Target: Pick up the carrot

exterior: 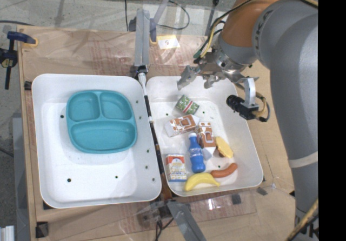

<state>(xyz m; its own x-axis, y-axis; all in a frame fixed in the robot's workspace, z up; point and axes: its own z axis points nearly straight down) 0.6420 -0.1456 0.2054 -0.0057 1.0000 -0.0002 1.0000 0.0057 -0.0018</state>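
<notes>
The carrot (pixel 224 170), a short orange-red stick, lies near the front right corner of the right bin (pixel 250 148), just behind a yellow banana (pixel 201 181). My gripper (pixel 197 79) hangs over the back of that bin, far behind the carrot and a little above a green carton (pixel 186 105). Its two grey fingers are spread open and there is nothing between them.
The right bin also holds two brown-and-white cartons (pixel 182 124) (pixel 205 133), a blue bottle (pixel 195 153), a yellow wedge (pixel 224 147) and a small red-and-white box (pixel 176 167). A teal divided plate (pixel 101 121) lies in the left bin (pixel 43 142). A metal bar (pixel 141 40) stands between the bins at the back.
</notes>
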